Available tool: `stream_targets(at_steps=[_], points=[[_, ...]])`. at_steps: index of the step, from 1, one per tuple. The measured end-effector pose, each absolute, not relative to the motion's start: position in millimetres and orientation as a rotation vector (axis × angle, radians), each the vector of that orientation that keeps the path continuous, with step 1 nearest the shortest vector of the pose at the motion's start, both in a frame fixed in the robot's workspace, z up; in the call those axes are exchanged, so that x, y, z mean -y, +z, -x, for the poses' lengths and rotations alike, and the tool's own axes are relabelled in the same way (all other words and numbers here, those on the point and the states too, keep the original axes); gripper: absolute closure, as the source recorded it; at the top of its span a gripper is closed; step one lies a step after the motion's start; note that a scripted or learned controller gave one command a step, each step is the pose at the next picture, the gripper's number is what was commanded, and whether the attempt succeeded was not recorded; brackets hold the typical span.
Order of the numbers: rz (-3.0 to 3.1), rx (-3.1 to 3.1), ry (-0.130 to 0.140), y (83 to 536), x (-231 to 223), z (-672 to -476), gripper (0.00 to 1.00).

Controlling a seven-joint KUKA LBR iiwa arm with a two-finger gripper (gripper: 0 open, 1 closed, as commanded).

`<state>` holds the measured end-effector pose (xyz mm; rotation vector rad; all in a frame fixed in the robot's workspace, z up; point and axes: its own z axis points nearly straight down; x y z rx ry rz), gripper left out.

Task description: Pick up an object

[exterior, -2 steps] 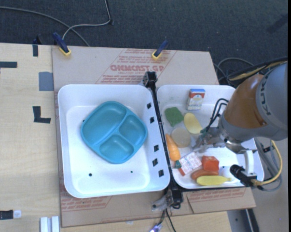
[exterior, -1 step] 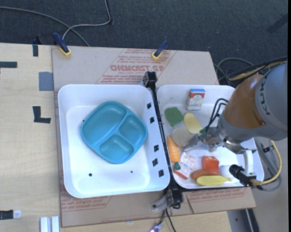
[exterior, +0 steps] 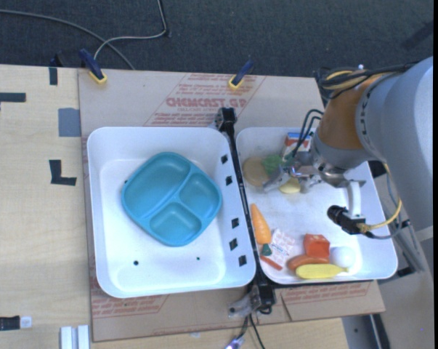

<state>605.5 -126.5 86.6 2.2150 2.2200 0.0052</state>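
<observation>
Gripper [exterior: 297, 174] of the grey KUKA arm [exterior: 393, 122] sits low in the right-hand bin [exterior: 382, 267], its tip among small items near the bin's upper left; whether it is spread or closed cannot be told from this angle.

From the left: a wooden bench top [exterior: 30, 231] carries several dark tape marks. A cardboard sheet [exterior: 197, 97] under the bins bears red printing that appears to read "CHEMCAST", held by two blue-and-yellow clamps [exterior: 94, 67] at its top edge. One left bin [exterior: 110, 267] holds one blue divided plate [exterior: 172, 198], three compartments. A black divider with clips [exterior: 237, 195] runs between the two bins.

In the right bin, candidates for picking lie scattered: one tan round piece [exterior: 254, 171] just beside the gripper, a green item [exterior: 271, 163] and a pale yellow piece [exterior: 290, 188] at the tip, one orange carrot [exterior: 261, 225], a small printed packet [exterior: 280, 243], one red block [exterior: 316, 246], one yellow banana-like piece [exterior: 320, 271] and one white ball [exterior: 343, 256]. A red-white-and-blue carton [exterior: 296, 139] stands partly behind the wrist, which blocks the items beneath it.
</observation>
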Motion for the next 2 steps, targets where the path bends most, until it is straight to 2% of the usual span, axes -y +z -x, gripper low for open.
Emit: stream_targets(at_steps=[1, 2], points=[[-2.215, -2.221, 0.003, 86.4, 143.6, -647.2, 0.00], [-2.217, -2.222, 0.001, 85.5, 133.3, -669.1, 0.00]])
